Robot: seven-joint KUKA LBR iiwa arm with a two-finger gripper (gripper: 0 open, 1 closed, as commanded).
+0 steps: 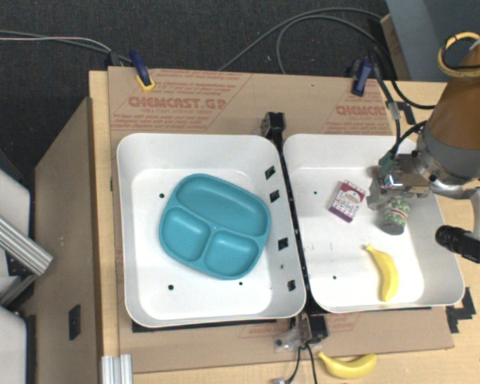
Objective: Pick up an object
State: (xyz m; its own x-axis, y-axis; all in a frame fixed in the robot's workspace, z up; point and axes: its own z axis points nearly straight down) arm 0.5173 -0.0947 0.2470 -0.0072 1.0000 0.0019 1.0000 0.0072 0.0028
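My claw [394,189] sits low in the right white bin [436,290], right over a small greenish round can [395,214]. I cannot tell whether it grips the can. A yellow banana [385,272] lies near, below it.

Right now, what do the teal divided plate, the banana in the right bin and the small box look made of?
Teal divided plate: likely molded plastic, uniform colour, soft sheen, rounded compartments.
Banana: smooth yellow skin, dark tip; real or plastic replica, can't tell.
Small box: looks like printed cardboard, flat faces, red and purple print.
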